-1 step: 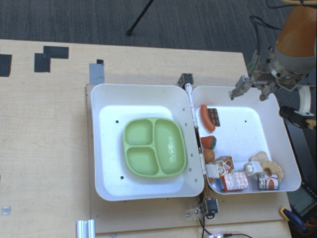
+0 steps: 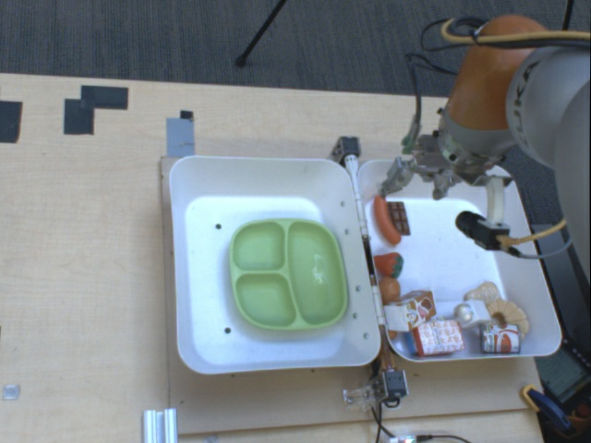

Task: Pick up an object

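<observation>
Nothing looks picked up yet: the tool hovers over the right bin's far rim, grip state impossible to tell, while the hot dog lies just below it.

Two shallow white bins stand side by side on the wooden bench. The left bin holds a green divided plate with three compartments. In the right bin, a red sausage lies along the left wall with a small dark chocolate bar just beside it, and a strawberry lies below them. Near the bottom wall are a red and white carton, a small can and a beige toy. The gripper hangs over the upper edge of the right bin.
</observation>
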Available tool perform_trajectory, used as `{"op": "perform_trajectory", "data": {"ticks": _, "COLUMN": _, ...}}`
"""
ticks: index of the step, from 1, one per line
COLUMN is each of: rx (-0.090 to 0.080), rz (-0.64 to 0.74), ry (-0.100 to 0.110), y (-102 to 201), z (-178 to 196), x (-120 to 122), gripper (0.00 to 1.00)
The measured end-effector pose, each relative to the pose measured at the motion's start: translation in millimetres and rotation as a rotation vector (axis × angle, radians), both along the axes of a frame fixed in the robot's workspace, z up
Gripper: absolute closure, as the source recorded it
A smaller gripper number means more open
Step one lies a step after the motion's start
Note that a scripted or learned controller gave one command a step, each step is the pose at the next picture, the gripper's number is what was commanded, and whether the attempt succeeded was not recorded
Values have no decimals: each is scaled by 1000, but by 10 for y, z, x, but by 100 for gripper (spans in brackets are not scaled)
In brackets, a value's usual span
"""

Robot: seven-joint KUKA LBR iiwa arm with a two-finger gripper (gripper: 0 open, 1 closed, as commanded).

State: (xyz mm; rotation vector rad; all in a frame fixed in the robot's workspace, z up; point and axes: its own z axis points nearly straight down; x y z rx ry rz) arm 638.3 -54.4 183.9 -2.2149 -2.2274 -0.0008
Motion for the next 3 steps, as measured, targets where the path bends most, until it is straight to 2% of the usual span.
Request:
{"op": "perform_trajectory", "data": {"ticks": 1, "rx": -1, "rz": -3, "ry": -4, "y": -318, "z": -983, "x": -107, "gripper": 0}}
{"op": "perform_trajectory", "data": {"ticks": 2, "rx": -1, "rz": -3, "ry": -9, "y": -313, "z": -861, "x": -88, "gripper": 100}}
{"op": "perform_trajectory", "data": {"ticks": 3, "rx": 0, "rz": 1, "ry": -6, "y": 143, "z": 27, "x": -55, "gripper": 100}}
